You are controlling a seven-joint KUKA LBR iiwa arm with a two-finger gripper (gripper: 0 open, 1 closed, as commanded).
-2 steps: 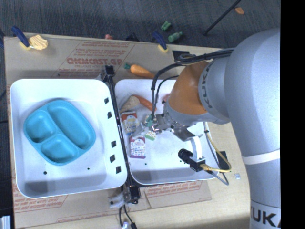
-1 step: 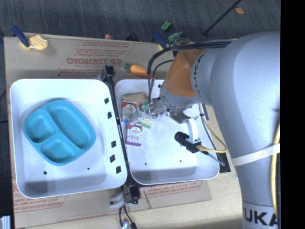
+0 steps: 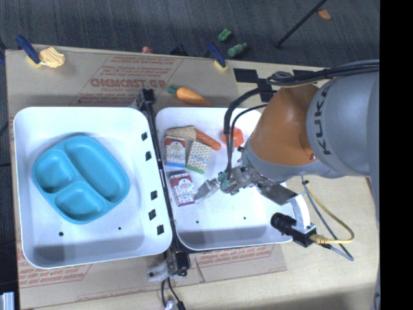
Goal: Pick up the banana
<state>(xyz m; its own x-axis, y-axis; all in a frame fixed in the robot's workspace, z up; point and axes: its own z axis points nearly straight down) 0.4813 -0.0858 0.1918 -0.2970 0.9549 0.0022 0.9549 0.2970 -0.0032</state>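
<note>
My gripper (image 3: 215, 187) hangs low over the middle of the right bin (image 3: 213, 234), just right of a small red carton (image 3: 182, 188). I see nothing held in it. The grey and orange arm (image 3: 290, 134) covers the right half of this bin and hides whatever lies under it. No yellow fruit can be made out among the uncovered items.
In the right bin lie a bread slice (image 3: 181, 134), a red box (image 3: 175, 152), a pale green box (image 3: 199, 157), a carrot (image 3: 208, 139) and an orange-red piece (image 3: 236, 135). The left bin (image 3: 39, 124) holds a blue divided plate (image 3: 80, 176). Another carrot (image 3: 190, 95) lies on the cardboard behind.
</note>
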